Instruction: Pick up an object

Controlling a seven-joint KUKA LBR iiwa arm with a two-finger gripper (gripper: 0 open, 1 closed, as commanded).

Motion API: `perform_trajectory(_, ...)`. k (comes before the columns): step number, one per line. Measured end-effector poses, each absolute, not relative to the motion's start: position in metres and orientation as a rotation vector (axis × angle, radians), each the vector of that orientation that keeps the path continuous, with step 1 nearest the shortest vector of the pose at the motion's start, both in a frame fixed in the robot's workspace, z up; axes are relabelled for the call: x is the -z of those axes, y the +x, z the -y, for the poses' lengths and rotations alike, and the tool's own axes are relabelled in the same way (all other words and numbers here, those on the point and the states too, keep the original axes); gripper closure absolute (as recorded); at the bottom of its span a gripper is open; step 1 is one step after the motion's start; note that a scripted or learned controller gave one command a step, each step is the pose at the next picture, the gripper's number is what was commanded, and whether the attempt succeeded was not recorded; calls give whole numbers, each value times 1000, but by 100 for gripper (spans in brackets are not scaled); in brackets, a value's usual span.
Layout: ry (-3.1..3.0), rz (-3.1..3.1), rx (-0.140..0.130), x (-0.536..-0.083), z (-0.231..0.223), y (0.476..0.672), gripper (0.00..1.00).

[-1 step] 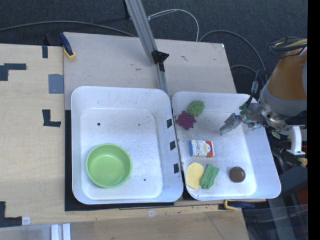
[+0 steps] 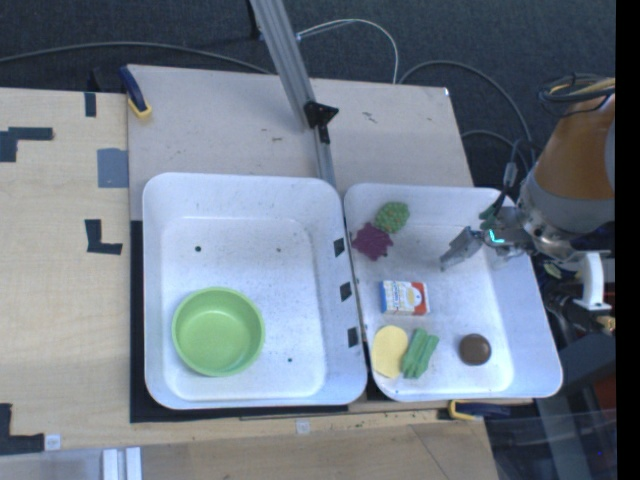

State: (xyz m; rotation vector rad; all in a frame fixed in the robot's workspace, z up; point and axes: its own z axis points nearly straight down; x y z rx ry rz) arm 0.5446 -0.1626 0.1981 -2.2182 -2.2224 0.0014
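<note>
Nothing picked yet: your gripper (image 2: 462, 249) hangs over the right bin (image 2: 520, 298) right of centre frame, whether spread or closed I cannot tell, nothing visibly held, and the nearest candidate, the small carton (image 2: 404, 297), lies just below-left, so the whole grab remains.

My arm (image 2: 578, 163) runs off the right edge, so just the orange band and the wrist below it can be seen. My pincer (image 2: 462, 249) is a small grey blur over the right bin (image 2: 520, 298), and whether it is parted or closed I cannot tell. The print on the small white carton (image 2: 404, 297) is too fine to read. The yellow piece (image 2: 389, 348) lies partly under the green stalks (image 2: 420, 353). The slanted metal pole (image 2: 285, 48) is cut off at the top edge. The surface (image 2: 60, 268) runs off the left edge.
</note>
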Motion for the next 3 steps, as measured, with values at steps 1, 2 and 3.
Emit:
perform_trajectory(1,-2217,2218,-7,-140,165,534,0)
perform_trajectory(2,-2221,2222,6,-96,166,537,0)
perform_trajectory(3,-2223,2227,8,-108,166,538,100)
